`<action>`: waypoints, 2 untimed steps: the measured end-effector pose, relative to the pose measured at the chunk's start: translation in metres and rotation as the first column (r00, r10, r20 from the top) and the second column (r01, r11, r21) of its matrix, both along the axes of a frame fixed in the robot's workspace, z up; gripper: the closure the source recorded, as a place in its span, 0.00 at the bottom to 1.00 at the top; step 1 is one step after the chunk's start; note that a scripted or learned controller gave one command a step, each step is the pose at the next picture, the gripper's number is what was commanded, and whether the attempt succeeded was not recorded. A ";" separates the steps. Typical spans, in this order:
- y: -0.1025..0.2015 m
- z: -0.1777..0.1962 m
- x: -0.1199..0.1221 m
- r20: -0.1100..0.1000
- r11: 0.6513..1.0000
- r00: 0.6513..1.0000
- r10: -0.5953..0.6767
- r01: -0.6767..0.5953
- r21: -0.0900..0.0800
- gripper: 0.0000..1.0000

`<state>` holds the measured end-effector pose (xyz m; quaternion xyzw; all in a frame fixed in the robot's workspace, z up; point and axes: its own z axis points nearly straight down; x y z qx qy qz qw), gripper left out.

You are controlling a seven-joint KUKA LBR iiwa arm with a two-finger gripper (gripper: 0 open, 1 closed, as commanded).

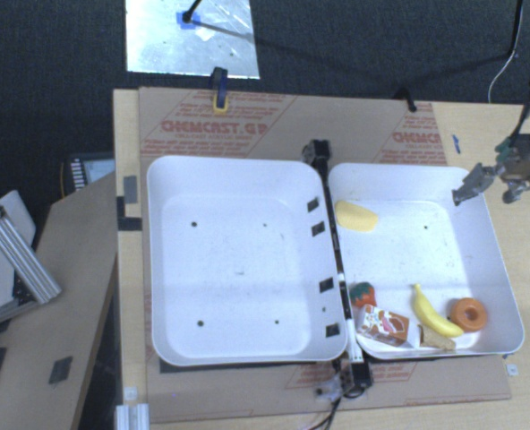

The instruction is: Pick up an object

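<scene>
The right bin (480, 240) carries all the objects: a pale yellow lemon-like piece (356, 216) lies alone toward ten o'clock of the bin floor, well apart from a cluster along the six o'clock wall. That cluster has a banana (431, 311), curved and bright yellow, with an orange ring like a doughnut (468, 313) just beside it at three o'clock, a red-and-white printed packet (384, 326) at its eight o'clock, and a small red-and-green piece (363, 294) touching the packet's top. The left bin (238, 258) is white with a few dark dots. Both bins rest on a brown printed board (274, 119) atop a pale wooden bench (86, 267); dark carpet and a shiny metal plate (192, 23) lie at twelve o'clock. The gripper (484, 186) hangs over the right bin's two o'clock corner, its fingers spread apart, nothing between them; the arm is cut off by the frame edge.
</scene>
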<state>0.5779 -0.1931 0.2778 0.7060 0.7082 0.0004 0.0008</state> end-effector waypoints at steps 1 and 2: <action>0.033 -0.083 0.016 -0.004 1.000 1.000 0.004 -0.004 0.002 0.00; 0.096 -0.178 -0.020 -0.011 1.000 1.000 0.005 -0.005 0.006 0.00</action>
